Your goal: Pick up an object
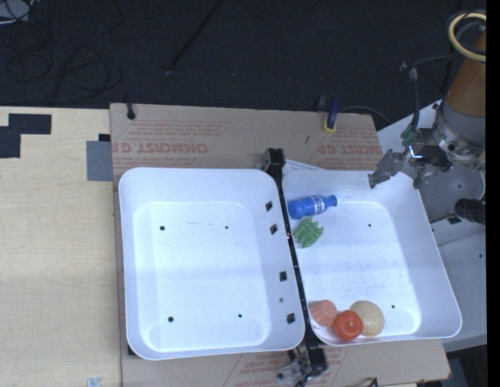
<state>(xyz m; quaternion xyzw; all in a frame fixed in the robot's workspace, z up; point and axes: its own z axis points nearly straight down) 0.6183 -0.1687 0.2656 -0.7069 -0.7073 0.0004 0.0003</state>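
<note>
Holding blue bottle (311, 206): right bin (431, 248).

Two smooth, glossy white plastic bins (203, 190) rest on matt brown cardboard (234, 135) beside pale wood-grain board (48, 256).

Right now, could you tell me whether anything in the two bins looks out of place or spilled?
Nothing stands out. The blue bottle lies on its side by the green item, and three small round objects cluster in the right bin's near corner.

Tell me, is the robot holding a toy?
No. The gripper is up by the right bin's far corner with nothing between its fingers.
</note>
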